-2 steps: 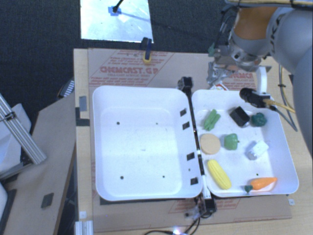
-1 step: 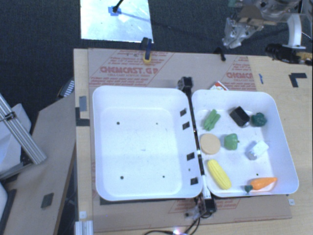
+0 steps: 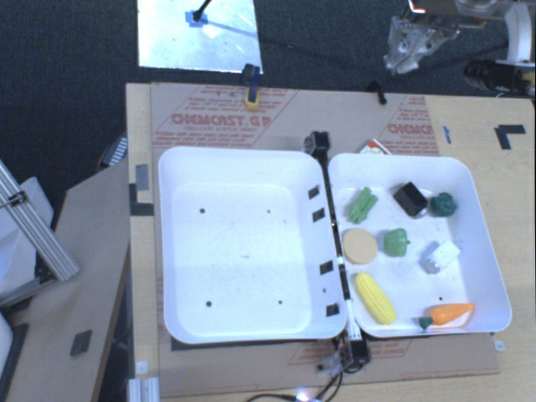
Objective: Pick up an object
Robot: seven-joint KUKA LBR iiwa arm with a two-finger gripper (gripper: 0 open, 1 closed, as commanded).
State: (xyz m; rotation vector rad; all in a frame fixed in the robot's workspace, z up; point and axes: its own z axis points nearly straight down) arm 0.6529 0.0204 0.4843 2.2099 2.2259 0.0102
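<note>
Gripper (image 3: 408,50) seen far right, above bench's far edge, well clear of bins; finger state cannot be told; nothing seen held; objects lie in right bin (image 3: 486,224), nearward of gripper; black block (image 3: 410,198) judged nearest.

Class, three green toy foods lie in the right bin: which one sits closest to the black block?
The dark green broccoli, right beside the black block. The green pepper and the light green pods lie farther away.
</note>
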